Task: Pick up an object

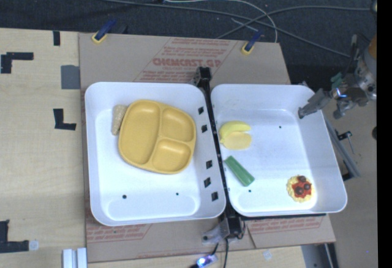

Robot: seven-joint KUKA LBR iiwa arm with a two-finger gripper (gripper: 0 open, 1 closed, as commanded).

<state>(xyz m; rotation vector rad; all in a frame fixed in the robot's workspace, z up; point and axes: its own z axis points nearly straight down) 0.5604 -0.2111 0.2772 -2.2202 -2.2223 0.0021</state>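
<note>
Nearest the lens, low in the right bin (318, 202): small round yellow tart with red and dark berries (299, 188), close to the bin's front right corner. Up and left of it, green stick-like piece (239, 171), lying at a slant near the dividing wall. Just above that, pale yellow apple-like piece (235, 136), also near the divider, apart from the green one. Across in the left bin (101, 156): yellow sectioned plate (157, 136), three compartments, tilted slightly, set in the upper middle. Tucked at the plate's left edge and touching it, tan crumbly slab (117, 119), partly under the rim. Both bins side by side on a cardboard sheet (184, 59) over the wooden desk (37, 156), with two clamps at the sheet's back edge. Hand (321, 101) over the right bin's upper right rim, well apart from every item, grasping nothing. Cannot tell how far apart the fingers stand; too small and blurred at that edge.
</note>
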